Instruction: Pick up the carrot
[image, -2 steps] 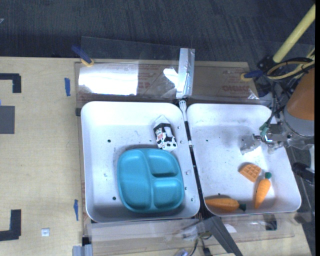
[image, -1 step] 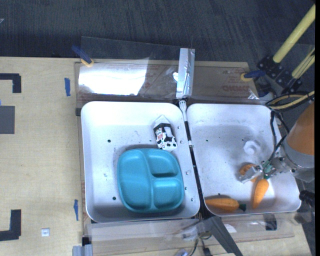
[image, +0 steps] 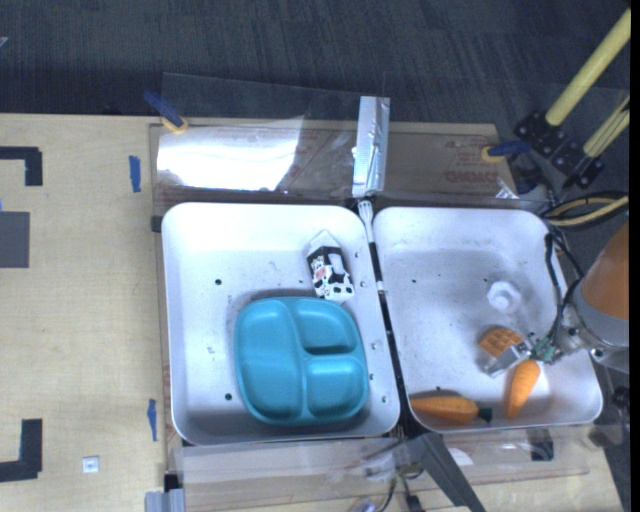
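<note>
carrot: I'm reading the carrot (image: 445, 408) as the orange piece with a dark green stub on one end. It's in the right bin (image: 440, 240), flat on the floor against the near wall, close to the divider between the bins.

long axis: runs pretty much along that near wall, left to right in the camera view. Stub end points toward the arm side, rounded end toward the divider.

gripper: the gripper (image: 530, 352) is low in the same bin, over by the arm-side wall. Too cluttered and blurry there, so I can't tell if it's open or shut, or if it's on anything.

the key relation: the carrot is near the gripper, off toward the divider and the near wall. My guess is it needs a short slide that way, and jaws set across the carrot, not along it.

decoy: there's an orange cone (image: 522, 387) touching or just under the gripper. It tapers like a carrot too, so honestly it might be the target. Can't settle that.

other stuff nearby: a tan lump (image: 497, 341) just beside the gripper, and a clear cup-ish thing (image: 503, 297) further back.

surfaces: carrot looks smooth, rounded and plasticky, so probably slippery. The bin is hard white with scuffs, and the wall crowds the carrot on one side.

left bin: a teal plate (image: 300, 360) with compartments and a cow-print carton (image: 328, 270), well apart from the action.
</note>
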